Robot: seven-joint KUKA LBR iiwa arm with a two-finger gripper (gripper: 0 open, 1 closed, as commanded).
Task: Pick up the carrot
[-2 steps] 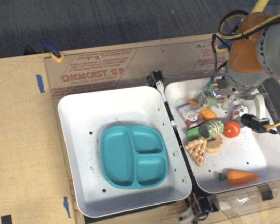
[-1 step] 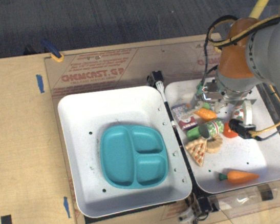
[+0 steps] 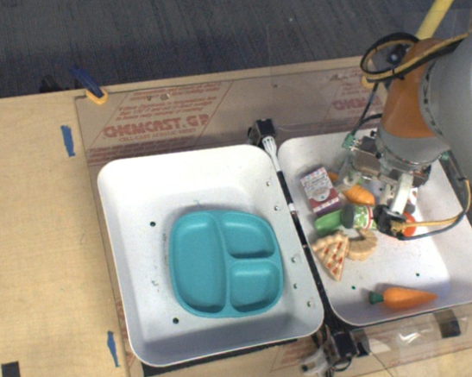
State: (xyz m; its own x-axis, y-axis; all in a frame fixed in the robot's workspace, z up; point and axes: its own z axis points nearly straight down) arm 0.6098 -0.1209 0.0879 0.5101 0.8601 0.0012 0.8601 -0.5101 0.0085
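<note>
- we count two white bins side by side: the left bin and the right bin.
- the left bin holds one teal divided plate, three compartments, lying flat near the bin's middle.
- the right bin holds a cluster of toy food along its left side, plus one item well apart at the near edge.
- the carrot, one only, orange with a green stub, lies on its side near the right bin's near wall, well apart from the cluster and from the arm.
- in the cluster we count: one red-and-white packet at the far end, one green piece just nearer, one pizza slice, one pale round piece beside the slice, one small orange piece.
- the arm comes in from the right; the gripper sits low over the right side of the cluster, near the small orange piece.
- we cannot tell how the pincer is set; it is too cluttered with cables.
</note>
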